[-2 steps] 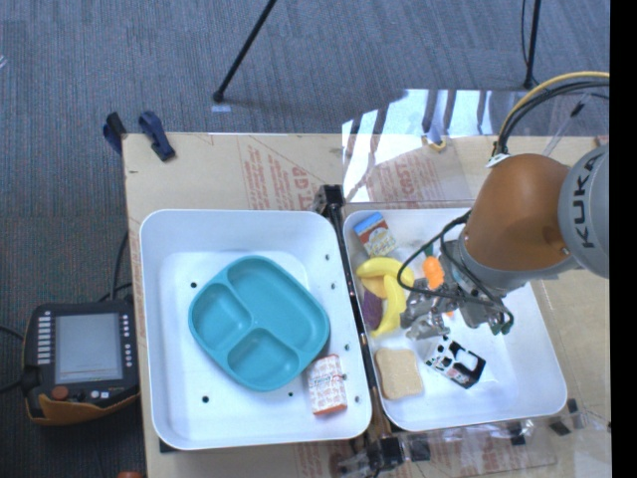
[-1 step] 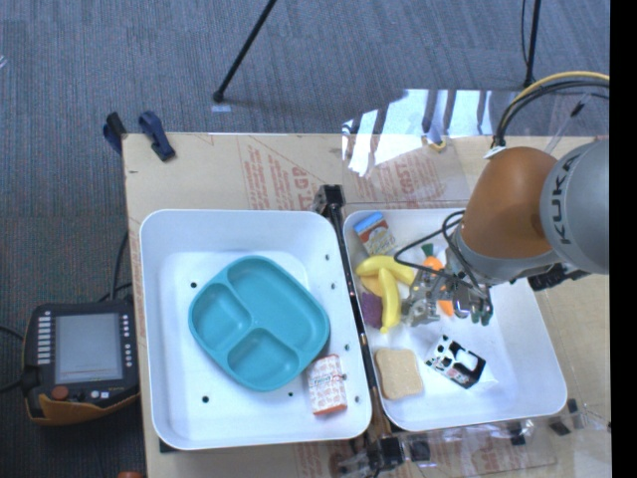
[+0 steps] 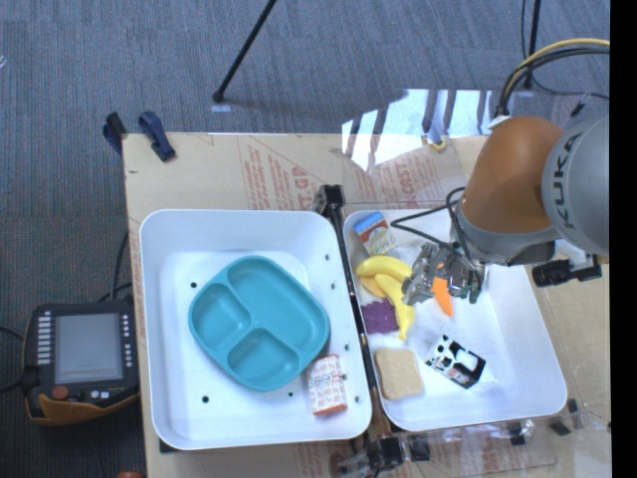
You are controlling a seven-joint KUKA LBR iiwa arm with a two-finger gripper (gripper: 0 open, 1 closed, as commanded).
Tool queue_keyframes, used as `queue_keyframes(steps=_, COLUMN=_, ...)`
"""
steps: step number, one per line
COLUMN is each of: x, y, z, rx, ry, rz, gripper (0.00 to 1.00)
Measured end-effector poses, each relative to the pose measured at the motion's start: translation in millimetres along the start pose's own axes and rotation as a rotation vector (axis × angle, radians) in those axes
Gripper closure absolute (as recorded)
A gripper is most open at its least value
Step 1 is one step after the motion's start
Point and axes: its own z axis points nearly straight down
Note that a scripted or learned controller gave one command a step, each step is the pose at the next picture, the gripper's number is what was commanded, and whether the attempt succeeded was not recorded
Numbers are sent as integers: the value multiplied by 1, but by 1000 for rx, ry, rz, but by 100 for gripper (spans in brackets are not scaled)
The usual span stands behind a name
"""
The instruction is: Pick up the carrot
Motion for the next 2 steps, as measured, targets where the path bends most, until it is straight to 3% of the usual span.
queue_keyframes(steps=1, x=64, y=17, z=-50, rx=4, ry=6, rz=576, gripper=100)
queue_keyframes(steps=2, x=73, y=-4, z=-98, rx=5, ry=4, rz=871, gripper=100)
